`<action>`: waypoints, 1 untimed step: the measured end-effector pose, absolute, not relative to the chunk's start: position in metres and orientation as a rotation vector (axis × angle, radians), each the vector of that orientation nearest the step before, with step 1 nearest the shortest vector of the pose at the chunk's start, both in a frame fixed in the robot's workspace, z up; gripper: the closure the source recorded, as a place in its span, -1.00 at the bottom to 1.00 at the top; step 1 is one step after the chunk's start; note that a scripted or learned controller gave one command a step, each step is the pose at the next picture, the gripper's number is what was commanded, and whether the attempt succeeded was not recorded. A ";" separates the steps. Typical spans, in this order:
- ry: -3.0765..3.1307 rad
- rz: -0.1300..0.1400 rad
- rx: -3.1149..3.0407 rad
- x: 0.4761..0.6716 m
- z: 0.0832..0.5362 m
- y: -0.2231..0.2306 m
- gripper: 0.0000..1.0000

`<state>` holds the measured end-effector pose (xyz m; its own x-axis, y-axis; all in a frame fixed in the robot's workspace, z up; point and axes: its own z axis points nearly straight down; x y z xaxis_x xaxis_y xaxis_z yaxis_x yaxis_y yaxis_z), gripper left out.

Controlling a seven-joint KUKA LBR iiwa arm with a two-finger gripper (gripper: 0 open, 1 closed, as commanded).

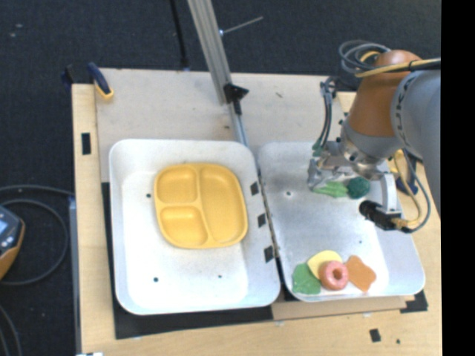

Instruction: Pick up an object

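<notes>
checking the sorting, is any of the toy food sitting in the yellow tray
No, the yellow tray in the left bin has nothing in its compartments; the toy food pieces lie in the right bin.

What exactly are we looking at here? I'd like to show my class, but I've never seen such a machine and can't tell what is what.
One camera looks down at a slant on a bench bearing two shallow white bins. From the right reaches a robot arm, grey with an orange band. Its claw hangs over the right bin, right at a green toy vegetable; whether it grips that toy I cannot tell. In the same bin's near corner lie small toy foods: a pink ring, a yellow piece, a green piece and an orange piece. The left bin holds a yellow divided plate.
</notes>
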<state>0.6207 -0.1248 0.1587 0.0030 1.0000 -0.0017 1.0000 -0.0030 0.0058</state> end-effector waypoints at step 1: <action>2.219 0.007 2.214 0.623 0.224 -0.125 1.00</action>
